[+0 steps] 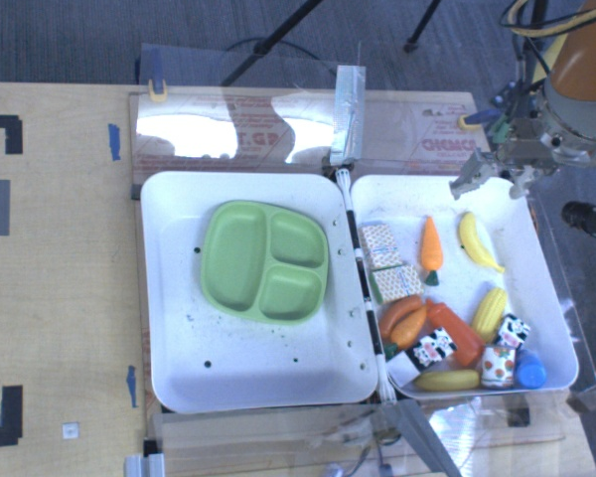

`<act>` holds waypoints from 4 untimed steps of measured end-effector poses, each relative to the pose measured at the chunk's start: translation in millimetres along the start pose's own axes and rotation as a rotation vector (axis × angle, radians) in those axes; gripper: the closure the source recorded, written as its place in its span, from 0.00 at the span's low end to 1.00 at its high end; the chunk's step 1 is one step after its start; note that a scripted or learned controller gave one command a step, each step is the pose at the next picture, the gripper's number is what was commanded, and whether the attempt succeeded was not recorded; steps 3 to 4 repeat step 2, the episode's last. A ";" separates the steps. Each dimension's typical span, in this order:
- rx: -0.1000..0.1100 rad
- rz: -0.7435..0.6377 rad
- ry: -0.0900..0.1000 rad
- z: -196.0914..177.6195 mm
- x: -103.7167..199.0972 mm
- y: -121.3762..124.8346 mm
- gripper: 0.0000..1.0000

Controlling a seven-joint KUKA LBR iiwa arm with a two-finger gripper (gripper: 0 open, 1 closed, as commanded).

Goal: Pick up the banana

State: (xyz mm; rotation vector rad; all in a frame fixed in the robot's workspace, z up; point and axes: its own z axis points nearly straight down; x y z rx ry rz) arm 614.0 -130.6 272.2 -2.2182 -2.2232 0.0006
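The gripper (497, 172), fingers spread, hovers above the right bin's (556, 296) far edge; it should descend squarely astride the banana (479, 241) just below.

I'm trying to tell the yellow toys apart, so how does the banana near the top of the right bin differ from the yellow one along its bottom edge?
The upper banana lies alone on bare white floor, while the lower yellow piece is packed against other toys. The upper banana runs at a slant down the bin; the lower piece lies nearly level along the front wall. The upper banana is also nearer the gripper. Both are yellow, elongated and lying in the right bin.
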 end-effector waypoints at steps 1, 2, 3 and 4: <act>0.000 -0.121 0.000 125.9 -42.7 34.4 0.00; -0.006 -0.160 -0.003 105.7 -65.1 54.0 0.00; -0.006 -0.160 -0.003 105.7 -65.1 54.0 0.00; -0.006 -0.160 -0.003 105.7 -65.1 54.0 0.00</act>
